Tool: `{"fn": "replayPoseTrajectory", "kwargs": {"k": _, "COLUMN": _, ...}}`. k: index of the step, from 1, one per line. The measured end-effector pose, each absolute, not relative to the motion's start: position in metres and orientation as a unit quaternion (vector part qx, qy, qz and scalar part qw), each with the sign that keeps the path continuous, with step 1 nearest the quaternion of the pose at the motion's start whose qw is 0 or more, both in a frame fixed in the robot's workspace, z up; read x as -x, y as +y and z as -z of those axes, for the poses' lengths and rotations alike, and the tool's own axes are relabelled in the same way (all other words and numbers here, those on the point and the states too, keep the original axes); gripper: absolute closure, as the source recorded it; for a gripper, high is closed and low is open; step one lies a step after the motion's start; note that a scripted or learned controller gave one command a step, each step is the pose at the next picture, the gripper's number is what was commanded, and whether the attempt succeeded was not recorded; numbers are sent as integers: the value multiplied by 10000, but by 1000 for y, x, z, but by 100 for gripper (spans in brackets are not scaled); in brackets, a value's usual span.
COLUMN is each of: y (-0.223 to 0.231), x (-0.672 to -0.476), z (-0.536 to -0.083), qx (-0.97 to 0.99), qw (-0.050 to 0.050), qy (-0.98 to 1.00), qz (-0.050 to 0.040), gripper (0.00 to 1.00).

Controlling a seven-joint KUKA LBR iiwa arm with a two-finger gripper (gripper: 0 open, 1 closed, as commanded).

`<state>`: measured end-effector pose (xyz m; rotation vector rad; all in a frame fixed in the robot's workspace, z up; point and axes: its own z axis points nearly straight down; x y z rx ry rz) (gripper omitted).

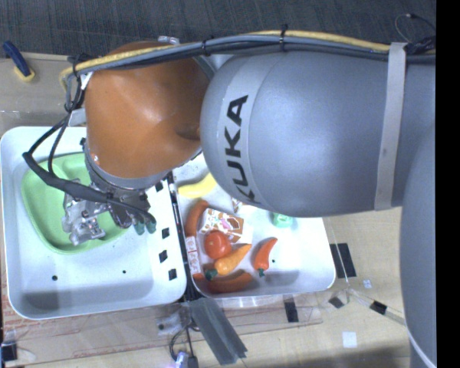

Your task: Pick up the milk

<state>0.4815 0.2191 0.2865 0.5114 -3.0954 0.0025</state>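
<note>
I hang over the left bin (pixel 31 282), my gripper (pixel 100 217) low above the green plate (pixel 42 205) that lies toward nine o'clock in that bin. Whether my fingers are spread or closed I cannot tell; the metal parts down there blur together, and I see nothing caught in them. The milk (pixel 221 224), a small carton with a printed face, lies in the right bin (pixel 318 278), off toward three o'clock from me, across the wall the two bins share. It rests on a heap of toy food: a tomato (pixel 217 244) just below it at six o'clock, a carrot (pixel 231 261) beyond that, a red pepper (pixel 264 253) toward four o'clock. By my reckoning the pick has not begun: I am over the wrong bin, and crossing over, descending and closing on the carton all remain.
</note>
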Motion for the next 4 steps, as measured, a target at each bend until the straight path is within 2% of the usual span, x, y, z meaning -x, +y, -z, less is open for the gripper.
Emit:
{"fn": "replayPoseTrajectory", "kwargs": {"k": 1, "y": 218, "x": -487, "z": -269, "qx": -3478, "qw": 27, "qy": -9376, "qz": -1, "gripper": 100}}
{"fn": "replayPoseTrajectory", "kwargs": {"k": 2, "y": 218, "x": -487, "z": -269, "qx": -3477, "qw": 27, "qy": -9376, "qz": -2, "gripper": 0}}
{"fn": "replayPoseTrajectory", "kwargs": {"k": 3, "y": 213, "x": -508, "z": -177, "qx": -4196, "qw": 28, "qy": -9077, "qz": 6, "gripper": 0}}
{"fn": "replayPoseTrajectory", "kwargs": {"k": 4, "y": 192, "x": -508, "z": -183, "qx": -4821, "qw": 38, "qy": -8761, "qz": 6, "gripper": 0}}
